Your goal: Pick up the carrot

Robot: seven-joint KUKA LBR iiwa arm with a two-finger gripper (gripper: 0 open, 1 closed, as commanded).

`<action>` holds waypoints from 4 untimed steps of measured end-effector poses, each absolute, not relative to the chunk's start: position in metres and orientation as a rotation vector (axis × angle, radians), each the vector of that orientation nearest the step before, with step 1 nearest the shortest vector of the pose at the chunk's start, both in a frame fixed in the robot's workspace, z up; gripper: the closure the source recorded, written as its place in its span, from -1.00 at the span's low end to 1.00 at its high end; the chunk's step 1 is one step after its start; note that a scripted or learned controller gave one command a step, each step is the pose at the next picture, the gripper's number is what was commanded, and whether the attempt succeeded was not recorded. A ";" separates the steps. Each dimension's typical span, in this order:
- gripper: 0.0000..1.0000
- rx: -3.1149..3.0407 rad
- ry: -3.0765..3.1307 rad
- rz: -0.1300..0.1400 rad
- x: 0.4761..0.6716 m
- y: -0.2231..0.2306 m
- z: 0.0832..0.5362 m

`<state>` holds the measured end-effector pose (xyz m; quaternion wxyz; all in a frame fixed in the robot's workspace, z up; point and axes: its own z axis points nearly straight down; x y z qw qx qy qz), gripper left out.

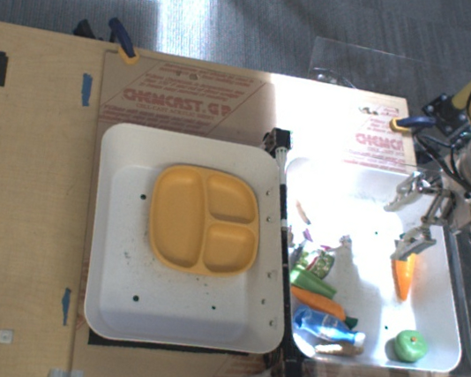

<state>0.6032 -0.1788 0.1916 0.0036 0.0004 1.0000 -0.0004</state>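
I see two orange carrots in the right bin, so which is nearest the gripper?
The carrot alone by the bin's right wall, just below the gripper; the other carrot lies in the left pile.

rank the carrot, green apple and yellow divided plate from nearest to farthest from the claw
1. Carrot, right bin, just below the claw.
2. Green apple, right bin's near right corner.
3. Yellow divided plate, left bin, farthest.

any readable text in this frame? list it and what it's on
"CHEMCAST GP", red print on the protective sheet behind the left bin; the last letters are blurred, so that ending is a best reading.
"CHEMCAST", red print on the same kind of sheet behind the right bin; washed out by glare, only partly legible.
Small red print above that: too small to read.
Packaging in the right bin: too blurred to read.
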 end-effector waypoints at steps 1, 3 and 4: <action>-1.00 0.196 3.125 -0.002 0.584 -0.219 0.097; -1.00 0.870 3.009 0.000 0.559 -0.205 0.089; -1.00 1.218 2.887 0.008 0.556 -0.203 0.089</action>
